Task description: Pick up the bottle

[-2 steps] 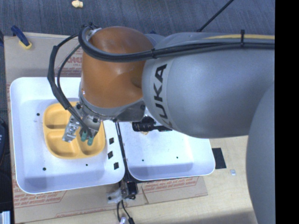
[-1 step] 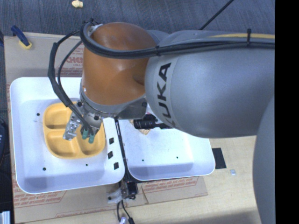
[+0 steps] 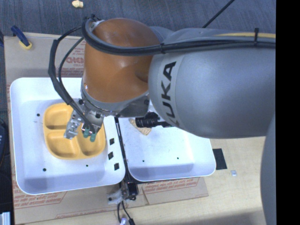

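Note:
My gripper (image 3: 80, 131) hangs low over the left bin (image 3: 23, 125), above the middle of a yellow divided tray (image 3: 55, 121). Its fingers stand apart: a metallic one (image 3: 71, 128) on the left and a green-tipped one (image 3: 90, 135) on the right. Only the yellow tray surface shows between them. A small tan object (image 3: 143, 127) peeks out from under the arm at the back left of the right bin (image 3: 178, 165); I cannot tell what it is. The arm's orange band (image 3: 117, 60) and grey body hide the back of both bins.
Black cables (image 3: 58, 86) loop from the wrist over the left bin's back edge. A blue and yellow item (image 3: 21, 37) lies on the bench at the far left. A yellow scrap (image 3: 77, 3) lies on the floor beyond.

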Controlling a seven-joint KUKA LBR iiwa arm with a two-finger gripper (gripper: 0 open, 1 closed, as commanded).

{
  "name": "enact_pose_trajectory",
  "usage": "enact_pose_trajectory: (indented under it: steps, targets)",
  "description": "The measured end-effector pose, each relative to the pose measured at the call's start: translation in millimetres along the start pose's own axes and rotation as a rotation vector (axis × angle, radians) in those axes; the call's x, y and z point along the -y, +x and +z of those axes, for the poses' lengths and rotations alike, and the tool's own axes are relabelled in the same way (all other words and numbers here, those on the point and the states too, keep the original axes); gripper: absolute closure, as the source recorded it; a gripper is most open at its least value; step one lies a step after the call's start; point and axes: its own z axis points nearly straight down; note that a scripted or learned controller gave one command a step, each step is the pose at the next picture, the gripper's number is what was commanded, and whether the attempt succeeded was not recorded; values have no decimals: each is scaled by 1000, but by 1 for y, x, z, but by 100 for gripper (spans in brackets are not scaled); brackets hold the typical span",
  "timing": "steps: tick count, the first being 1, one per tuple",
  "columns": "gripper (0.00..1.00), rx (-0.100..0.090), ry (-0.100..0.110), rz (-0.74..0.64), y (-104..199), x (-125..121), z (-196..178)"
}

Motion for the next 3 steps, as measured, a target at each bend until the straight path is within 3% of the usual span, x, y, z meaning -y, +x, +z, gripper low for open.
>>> enact_pose_trajectory:
  steps: [1,3]
  targets:
    - [100,-3,1,-223,10,-22,37]
    - [100,-2,2,-230,9,-24,16]
